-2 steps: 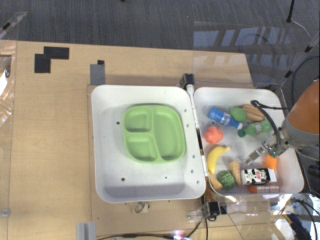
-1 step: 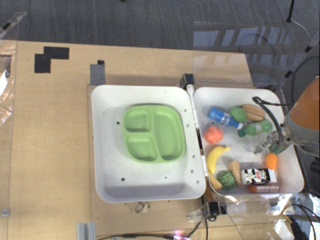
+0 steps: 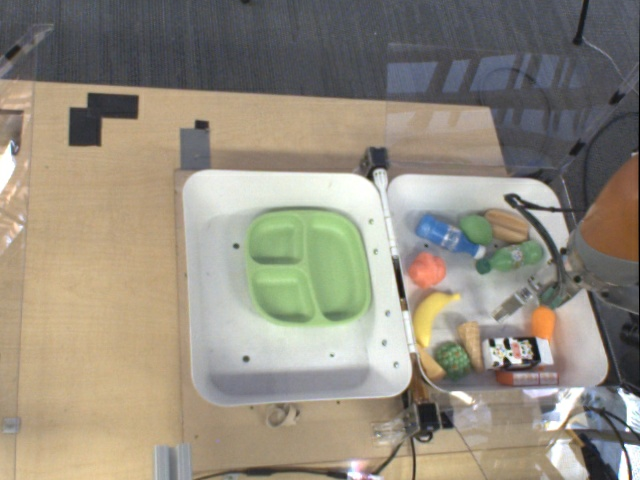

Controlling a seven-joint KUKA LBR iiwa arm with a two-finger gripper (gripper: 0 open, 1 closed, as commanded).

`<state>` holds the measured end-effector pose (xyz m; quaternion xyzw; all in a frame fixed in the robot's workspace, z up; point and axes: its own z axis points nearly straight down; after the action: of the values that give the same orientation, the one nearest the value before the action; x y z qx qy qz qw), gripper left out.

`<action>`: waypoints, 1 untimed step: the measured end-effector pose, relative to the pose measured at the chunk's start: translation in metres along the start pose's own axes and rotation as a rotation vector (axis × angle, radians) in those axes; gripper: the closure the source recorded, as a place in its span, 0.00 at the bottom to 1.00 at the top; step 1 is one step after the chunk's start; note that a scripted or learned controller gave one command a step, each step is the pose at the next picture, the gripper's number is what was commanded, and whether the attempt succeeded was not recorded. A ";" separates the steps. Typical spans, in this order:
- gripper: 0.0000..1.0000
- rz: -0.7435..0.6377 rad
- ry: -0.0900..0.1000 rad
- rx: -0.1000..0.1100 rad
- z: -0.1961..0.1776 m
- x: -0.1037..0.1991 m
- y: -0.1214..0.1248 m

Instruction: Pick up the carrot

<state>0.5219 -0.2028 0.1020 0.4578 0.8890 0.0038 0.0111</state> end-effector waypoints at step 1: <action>0.00 0.324 0.002 0.005 0.012 0.010 -0.019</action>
<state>0.5013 -0.2055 0.0895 0.5950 0.8037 0.0039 0.0082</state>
